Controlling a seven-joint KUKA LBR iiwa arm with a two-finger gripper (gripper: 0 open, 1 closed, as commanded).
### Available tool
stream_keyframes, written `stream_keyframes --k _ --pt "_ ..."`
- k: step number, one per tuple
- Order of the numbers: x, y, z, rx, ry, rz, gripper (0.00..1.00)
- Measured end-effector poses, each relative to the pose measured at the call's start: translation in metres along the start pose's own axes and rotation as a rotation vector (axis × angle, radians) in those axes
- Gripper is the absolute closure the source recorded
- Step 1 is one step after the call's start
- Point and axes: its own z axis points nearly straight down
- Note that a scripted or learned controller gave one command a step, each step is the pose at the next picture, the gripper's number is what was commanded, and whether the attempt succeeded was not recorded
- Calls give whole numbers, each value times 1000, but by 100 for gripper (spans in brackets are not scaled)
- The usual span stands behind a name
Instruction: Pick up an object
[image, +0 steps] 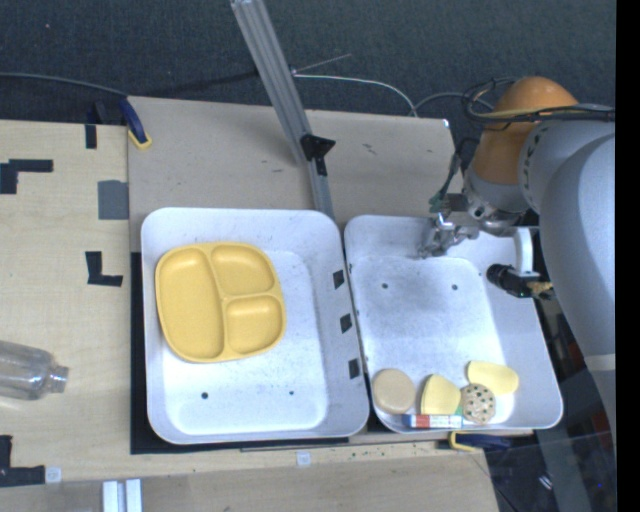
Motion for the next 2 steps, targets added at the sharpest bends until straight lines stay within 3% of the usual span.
stream_keyframes --k 1,2 --pt "1 -1 1 0 1 1 100" --pt "35 -3 6 -1 -15 6 100"
